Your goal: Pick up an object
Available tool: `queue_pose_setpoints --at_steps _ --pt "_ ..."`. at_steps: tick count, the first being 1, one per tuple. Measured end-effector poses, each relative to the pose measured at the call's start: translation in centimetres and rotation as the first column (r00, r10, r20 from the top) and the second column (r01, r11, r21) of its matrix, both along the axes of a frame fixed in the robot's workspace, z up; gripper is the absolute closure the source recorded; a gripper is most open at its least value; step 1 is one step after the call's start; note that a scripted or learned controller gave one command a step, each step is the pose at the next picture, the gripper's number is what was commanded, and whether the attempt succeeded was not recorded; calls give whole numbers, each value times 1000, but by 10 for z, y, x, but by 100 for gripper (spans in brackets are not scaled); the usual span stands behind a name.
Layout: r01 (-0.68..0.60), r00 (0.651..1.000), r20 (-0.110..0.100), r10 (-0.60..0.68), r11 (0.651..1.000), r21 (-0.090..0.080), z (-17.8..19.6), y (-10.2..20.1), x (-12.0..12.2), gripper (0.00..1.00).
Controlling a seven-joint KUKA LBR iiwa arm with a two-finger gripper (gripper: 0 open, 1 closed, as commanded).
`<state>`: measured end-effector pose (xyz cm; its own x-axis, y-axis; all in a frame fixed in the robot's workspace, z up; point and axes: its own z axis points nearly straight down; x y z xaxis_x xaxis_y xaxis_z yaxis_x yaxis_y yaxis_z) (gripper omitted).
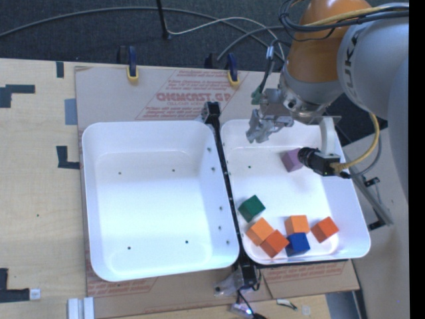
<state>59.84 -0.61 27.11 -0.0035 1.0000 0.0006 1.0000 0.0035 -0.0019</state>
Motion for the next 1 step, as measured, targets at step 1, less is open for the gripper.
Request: queue_pose_setpoints --at_steps 1 --pt "-1 1000 1 1 1000 0 -2 54 1 100"
